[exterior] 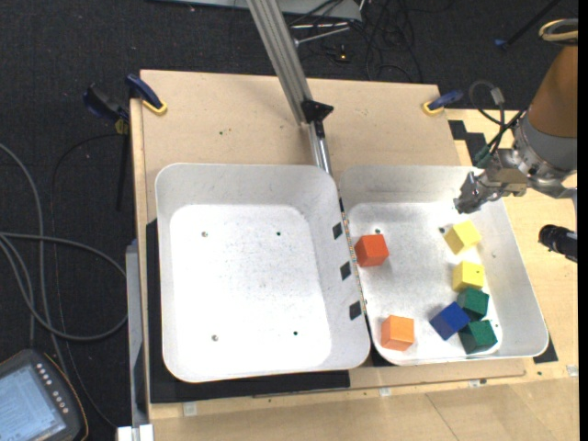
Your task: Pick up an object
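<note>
The robot's gripper (470, 198) hovers over the right bin (404, 196), near its far right rim. Whether it grips anything cannot be told. Every block lies loose in that bin, the upper yellow block (462, 236) closest below the gripper; picking seems not yet done.

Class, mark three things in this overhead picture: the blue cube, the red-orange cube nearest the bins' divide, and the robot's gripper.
blue cube (449, 320), camera view, on its top face.
red-orange cube (371, 249), camera view, on its top face.
gripper (469, 200), camera view, at its dark tip above the right bin's upper corner.
</note>
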Action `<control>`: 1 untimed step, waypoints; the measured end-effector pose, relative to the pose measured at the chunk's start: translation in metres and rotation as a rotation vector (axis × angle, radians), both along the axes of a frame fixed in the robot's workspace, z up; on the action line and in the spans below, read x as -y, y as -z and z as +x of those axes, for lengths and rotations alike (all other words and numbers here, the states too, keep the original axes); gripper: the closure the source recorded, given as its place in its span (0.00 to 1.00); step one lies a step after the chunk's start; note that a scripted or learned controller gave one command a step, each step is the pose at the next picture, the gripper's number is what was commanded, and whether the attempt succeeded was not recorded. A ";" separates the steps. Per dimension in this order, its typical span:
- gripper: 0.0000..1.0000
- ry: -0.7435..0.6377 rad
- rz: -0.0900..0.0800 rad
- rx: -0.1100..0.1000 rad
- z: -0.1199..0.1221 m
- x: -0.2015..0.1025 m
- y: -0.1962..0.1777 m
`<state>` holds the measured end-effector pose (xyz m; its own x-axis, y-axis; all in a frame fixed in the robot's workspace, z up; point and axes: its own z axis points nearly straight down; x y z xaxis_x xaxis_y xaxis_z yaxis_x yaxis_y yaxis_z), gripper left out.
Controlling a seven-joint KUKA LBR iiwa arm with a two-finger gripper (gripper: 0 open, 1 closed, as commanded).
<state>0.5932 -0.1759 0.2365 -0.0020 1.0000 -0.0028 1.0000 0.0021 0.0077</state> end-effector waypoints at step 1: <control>1.00 0.000 0.001 -0.004 0.001 0.000 -0.012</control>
<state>0.5942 -0.1759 0.2484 -0.0017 1.0000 -0.0016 1.0000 0.0017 0.0036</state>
